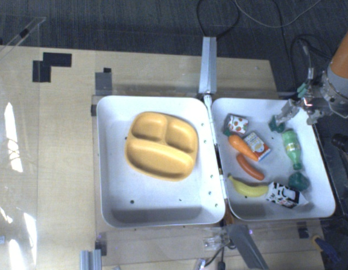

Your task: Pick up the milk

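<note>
1. Lying on its side in the front right corner of the right bin (320, 167), the milk (283, 195) is a small carton with a white body and black cow-like patches.
2. Its long axis runs roughly left to right across the picture, dipping slightly toward the bin's front at its right end; which end is the top cannot be told at this size.
3. The carton's left end nearly touches the right tip of a yellow banana (248, 188), and a dark teal object (298, 180) sits just above it.
4. Further back in the same bin lie a green bottle (292, 148) along the right side, an orange carrot (240, 145), a reddish sausage (250, 167), an orange-and-blue carton (257, 145) and a small patterned box (236, 123).
5. The gripper (297, 110) hangs over the back right corner of the right bin, well apart from the milk, with the arm's orange band (342, 61) at the picture's right edge.
6. One pale finger (285, 113) slants down toward the bottle's cap end; whether the jaws are spread or pressed together cannot be told, and nothing is seen pinched between them.
7. The left bin (112, 201) holds a yellow divided tray (161, 145) with three compartments, sitting near its middle.
</note>
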